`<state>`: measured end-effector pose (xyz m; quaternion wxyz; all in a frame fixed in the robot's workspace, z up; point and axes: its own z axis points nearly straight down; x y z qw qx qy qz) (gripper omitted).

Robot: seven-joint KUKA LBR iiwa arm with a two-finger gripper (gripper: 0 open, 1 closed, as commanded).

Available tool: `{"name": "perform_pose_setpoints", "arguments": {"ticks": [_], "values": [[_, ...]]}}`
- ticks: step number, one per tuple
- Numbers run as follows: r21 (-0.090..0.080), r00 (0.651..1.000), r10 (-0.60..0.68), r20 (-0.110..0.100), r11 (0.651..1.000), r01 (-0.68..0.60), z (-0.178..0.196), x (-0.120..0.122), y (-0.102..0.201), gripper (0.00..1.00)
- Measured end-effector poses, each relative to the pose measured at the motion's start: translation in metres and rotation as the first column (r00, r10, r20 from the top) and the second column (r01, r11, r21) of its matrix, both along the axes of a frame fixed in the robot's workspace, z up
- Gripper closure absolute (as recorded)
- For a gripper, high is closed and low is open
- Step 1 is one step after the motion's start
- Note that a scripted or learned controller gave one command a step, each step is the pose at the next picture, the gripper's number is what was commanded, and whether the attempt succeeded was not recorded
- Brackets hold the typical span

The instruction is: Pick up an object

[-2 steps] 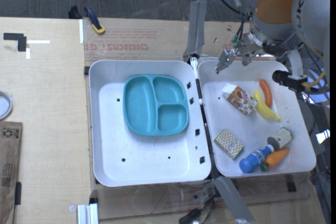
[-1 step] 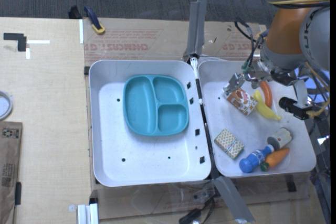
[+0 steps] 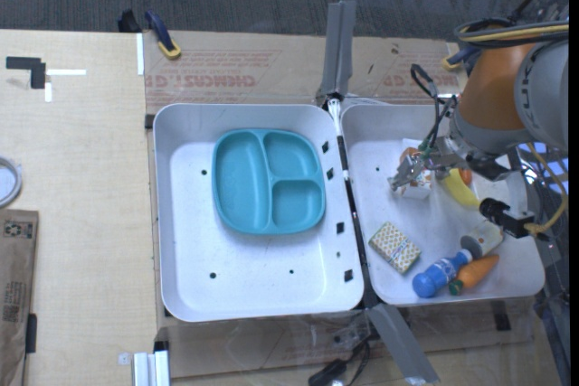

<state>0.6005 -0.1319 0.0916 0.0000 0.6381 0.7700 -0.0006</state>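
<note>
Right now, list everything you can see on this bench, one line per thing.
Bins: two, white, side by side mid-bench.
Divided plate: one, teal, in the left bin.
Patterned box: one, cream with dots, right bin, near its front.
Bottle: one, blue with a white band, right bin's front edge.
Carrot: one, orange, beside the bottle.
Banana: one, yellow, right bin, partly under the arm.
Clamp: one, blue and yellow, on the cardboard behind the bins.
Tape roll: one, clear, at the bench's left edge.
Arm: one, grey with an orange band, reaching over the right bin.
Gripper: one, metallic, low over the right bin.
</note>
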Motion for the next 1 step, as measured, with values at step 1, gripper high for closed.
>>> {"name": "perform_pose_setpoints", "arguments": {"ticks": [1], "values": [[-0.001, 1.000, -0.005, 0.002, 1.000, 0.005, 0.0102, 0.0007, -0.0015, 1.00]]}}
